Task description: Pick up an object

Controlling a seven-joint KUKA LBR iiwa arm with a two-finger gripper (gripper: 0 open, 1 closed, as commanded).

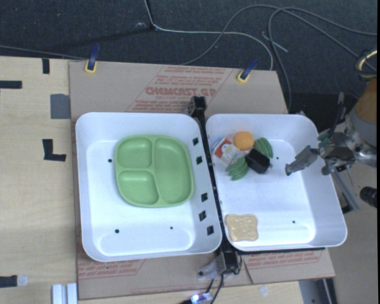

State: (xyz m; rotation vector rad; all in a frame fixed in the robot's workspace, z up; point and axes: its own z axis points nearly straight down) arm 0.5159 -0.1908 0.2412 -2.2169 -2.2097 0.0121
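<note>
The right bin (pixel 316 227) holds a cluster near its back left: an orange ball (pixel 244 140), a red and white packet (pixel 224 149), a dark green piece (pixel 264 147), a black block (pixel 258 163) and a lighter green piece (pixel 239 169). A slice of toast (pixel 241 227) lies alone at the bin's front left. My gripper (pixel 313 164) hangs over the right side of this bin, to the right of the cluster and apart from it. It is open, with nothing between its fingers.
The left bin (pixel 92 170) holds a green divided plate (pixel 155 171). A black divider (pixel 206 170) runs between the two bins. Cables (pixel 253 18) lie on the dark surface behind the bench. Bare white floor spans the middle of the right bin.
</note>
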